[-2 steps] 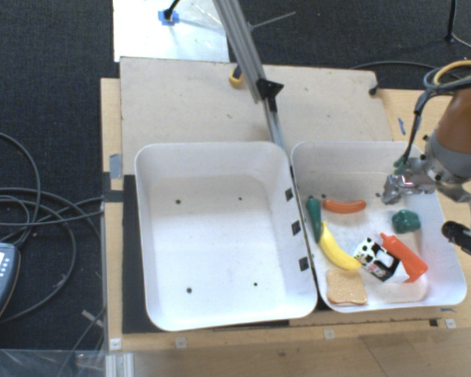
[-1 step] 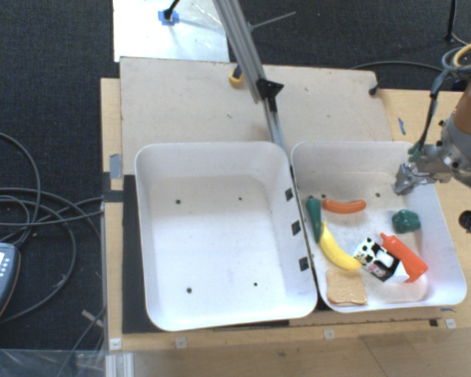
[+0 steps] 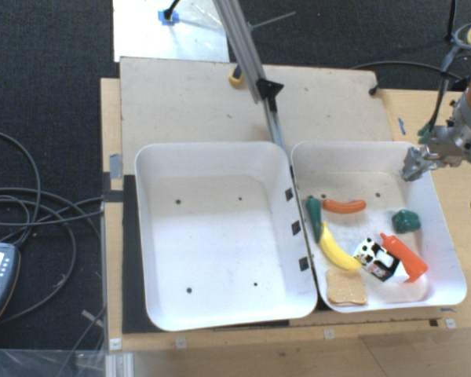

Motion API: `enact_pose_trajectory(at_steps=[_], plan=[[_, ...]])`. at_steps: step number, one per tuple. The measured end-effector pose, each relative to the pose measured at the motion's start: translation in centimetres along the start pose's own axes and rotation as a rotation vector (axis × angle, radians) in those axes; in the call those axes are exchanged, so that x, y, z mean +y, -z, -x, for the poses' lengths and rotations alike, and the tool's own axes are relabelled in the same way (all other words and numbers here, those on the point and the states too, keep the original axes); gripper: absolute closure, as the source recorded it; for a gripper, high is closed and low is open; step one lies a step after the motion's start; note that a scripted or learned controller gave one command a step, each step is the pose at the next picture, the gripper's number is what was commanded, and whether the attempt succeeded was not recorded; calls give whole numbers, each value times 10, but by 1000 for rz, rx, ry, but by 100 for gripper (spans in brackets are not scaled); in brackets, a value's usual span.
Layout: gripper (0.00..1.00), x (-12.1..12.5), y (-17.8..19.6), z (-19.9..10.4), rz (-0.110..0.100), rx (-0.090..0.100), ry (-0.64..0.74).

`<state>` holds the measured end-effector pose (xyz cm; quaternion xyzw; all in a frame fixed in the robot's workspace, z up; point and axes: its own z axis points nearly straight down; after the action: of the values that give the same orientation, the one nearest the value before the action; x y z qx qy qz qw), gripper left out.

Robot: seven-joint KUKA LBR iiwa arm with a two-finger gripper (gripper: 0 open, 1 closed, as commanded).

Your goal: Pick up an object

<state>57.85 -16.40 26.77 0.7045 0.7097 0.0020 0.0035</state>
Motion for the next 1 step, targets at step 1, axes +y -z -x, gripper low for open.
enact_pose_trajectory(at_steps=[1], plan=[[100,11,6,-50,-4,3,3]])
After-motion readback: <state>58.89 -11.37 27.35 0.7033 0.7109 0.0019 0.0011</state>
